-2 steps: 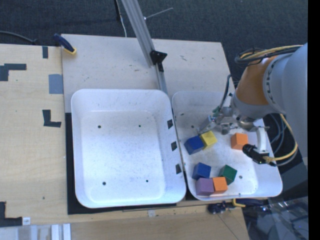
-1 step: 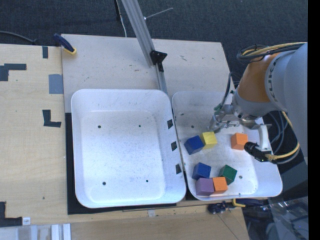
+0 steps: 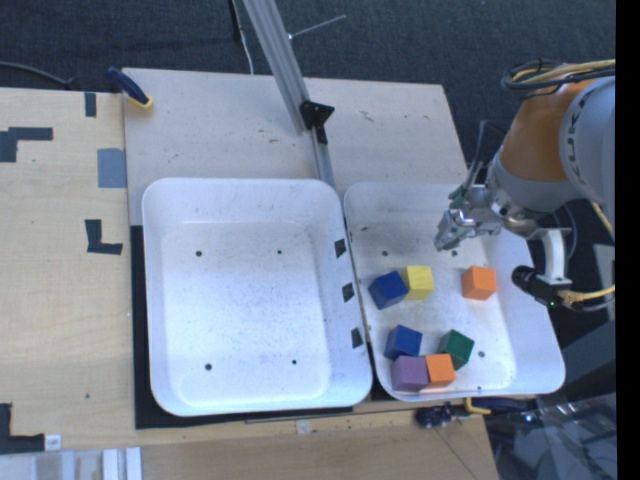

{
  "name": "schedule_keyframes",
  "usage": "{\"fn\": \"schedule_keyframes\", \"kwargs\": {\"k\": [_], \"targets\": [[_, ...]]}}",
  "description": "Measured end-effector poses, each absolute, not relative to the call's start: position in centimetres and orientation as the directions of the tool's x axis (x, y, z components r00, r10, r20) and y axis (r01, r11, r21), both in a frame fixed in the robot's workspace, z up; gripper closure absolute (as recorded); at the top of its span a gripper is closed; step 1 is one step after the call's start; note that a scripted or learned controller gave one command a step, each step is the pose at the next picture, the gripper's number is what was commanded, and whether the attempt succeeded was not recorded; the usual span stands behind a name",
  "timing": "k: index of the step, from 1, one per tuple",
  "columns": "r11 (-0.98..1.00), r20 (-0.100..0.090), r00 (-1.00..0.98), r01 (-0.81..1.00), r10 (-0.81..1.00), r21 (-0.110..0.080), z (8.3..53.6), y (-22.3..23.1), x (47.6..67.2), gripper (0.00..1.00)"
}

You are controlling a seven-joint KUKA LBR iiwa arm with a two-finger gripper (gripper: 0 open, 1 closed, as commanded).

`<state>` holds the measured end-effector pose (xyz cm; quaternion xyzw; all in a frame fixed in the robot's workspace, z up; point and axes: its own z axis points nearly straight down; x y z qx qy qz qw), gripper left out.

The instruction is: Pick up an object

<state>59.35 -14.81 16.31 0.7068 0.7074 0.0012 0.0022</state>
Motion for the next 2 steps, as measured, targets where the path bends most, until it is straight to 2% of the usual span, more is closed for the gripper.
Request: {"fn": "schedule_keyframes", "kwargs": {"k": [2], "targets": [[0.002,-0.001,-0.002,1.000,1.000,0.005,27.0,-13.9,59.1,1.00]]}}
